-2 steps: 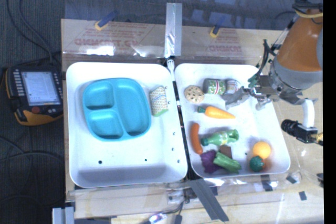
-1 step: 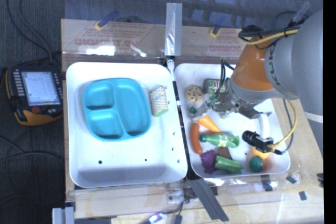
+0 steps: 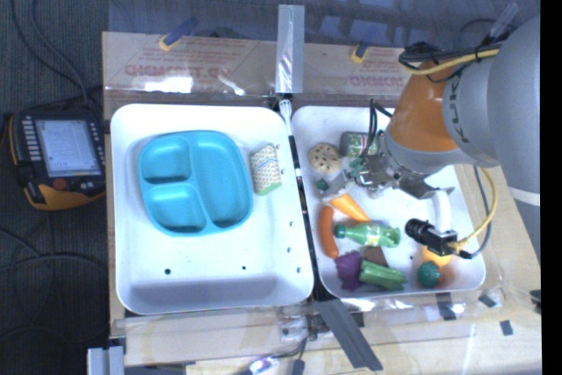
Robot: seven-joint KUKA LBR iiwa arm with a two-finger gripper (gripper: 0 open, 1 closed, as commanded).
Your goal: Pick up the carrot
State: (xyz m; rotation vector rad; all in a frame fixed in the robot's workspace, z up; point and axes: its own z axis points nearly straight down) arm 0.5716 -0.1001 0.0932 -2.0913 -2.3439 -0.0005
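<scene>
In the camera view the carrot (image 3: 349,206) lies tilted in the right bin (image 3: 470,272), just above a green bottle (image 3: 367,234) and beside an orange sausage-shaped toy (image 3: 327,230). The claw (image 3: 369,174) hangs low over the bin just above the carrot; whether it is apart or together I cannot tell. A blue divided tray (image 3: 193,180) sits in the left bin (image 3: 211,281).

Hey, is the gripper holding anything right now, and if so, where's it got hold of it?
It cannot be told. The gripper sits low in the right bin, just above the carrot, with its tip hidden.
</scene>
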